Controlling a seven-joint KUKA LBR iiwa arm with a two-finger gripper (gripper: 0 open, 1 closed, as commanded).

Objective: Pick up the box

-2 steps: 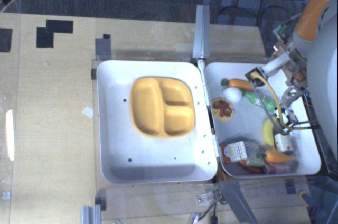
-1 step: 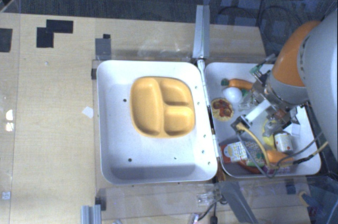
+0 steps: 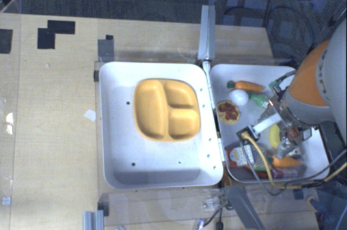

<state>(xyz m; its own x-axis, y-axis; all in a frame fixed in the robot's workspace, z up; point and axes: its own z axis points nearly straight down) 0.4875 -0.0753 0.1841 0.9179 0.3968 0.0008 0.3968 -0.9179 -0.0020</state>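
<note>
The box [image 3: 245, 157], a flat red and white carton, lies at the front of the right bin [image 3: 303, 72], partly behind a yellow cable. My gripper [image 3: 289, 142] hangs low over the right half of that bin, to the right of the box and just above a small orange carrot [image 3: 286, 161]. Nothing shows between its fingers. The arm's grey and orange wrist hides the bin's right side.
The right bin also holds a long carrot [image 3: 248, 85], a white ball [image 3: 238, 97], a green item [image 3: 259, 98], a round red-brown food piece [image 3: 229, 112] and a yellow banana [image 3: 275, 136]. A yellow divided tray [image 3: 165, 108] lies in the left bin [image 3: 116, 131].
</note>
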